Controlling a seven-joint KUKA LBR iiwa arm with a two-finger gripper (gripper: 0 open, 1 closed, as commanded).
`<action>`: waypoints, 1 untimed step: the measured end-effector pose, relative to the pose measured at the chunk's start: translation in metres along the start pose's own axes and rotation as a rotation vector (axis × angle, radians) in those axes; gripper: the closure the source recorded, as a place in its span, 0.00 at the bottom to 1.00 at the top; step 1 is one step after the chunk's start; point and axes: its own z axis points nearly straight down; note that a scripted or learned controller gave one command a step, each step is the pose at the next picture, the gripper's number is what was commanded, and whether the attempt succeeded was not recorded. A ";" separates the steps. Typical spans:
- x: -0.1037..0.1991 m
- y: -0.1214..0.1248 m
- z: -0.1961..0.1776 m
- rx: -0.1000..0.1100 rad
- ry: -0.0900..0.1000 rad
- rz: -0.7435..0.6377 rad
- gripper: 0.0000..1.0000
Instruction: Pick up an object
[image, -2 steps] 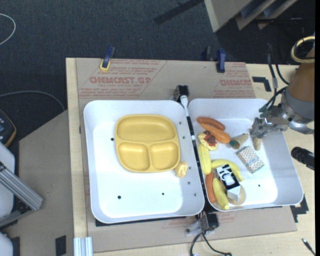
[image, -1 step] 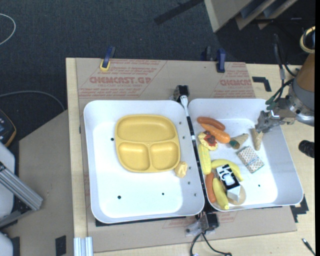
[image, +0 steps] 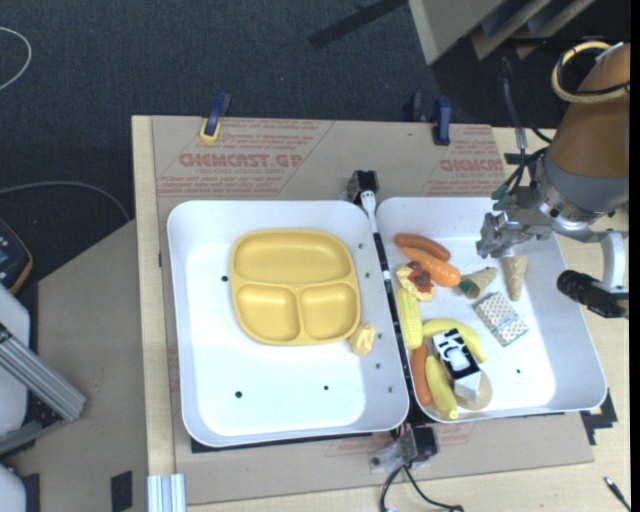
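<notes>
My gripper (image: 503, 238) hangs over the upper right part of the right bin (image: 570, 372), with the grey and orange arm behind it at the right edge. Just below it lies a beige cone (image: 515, 276), pointing down; I cannot tell whether they touch. To the left of the cone are a small tan wedge (image: 480, 283), an orange carrot (image: 436, 270) and a red sausage (image: 421, 246). A silver checked packet (image: 501, 320) lies lower down. A corn cob (image: 408, 316), a banana (image: 452, 331), a black and white box (image: 456, 355) and another orange piece (image: 422, 373) crowd the bin's lower left.
The left bin (image: 200, 300) holds a yellow divided plate (image: 295, 284) and a small pale yellow piece (image: 362, 340) near its right wall. A black bracket (image: 590, 291) juts in at the right bin's right side. Clamps sit on the board's far edge.
</notes>
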 end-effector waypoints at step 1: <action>0.059 0.027 0.001 -0.001 0.002 -0.003 1.00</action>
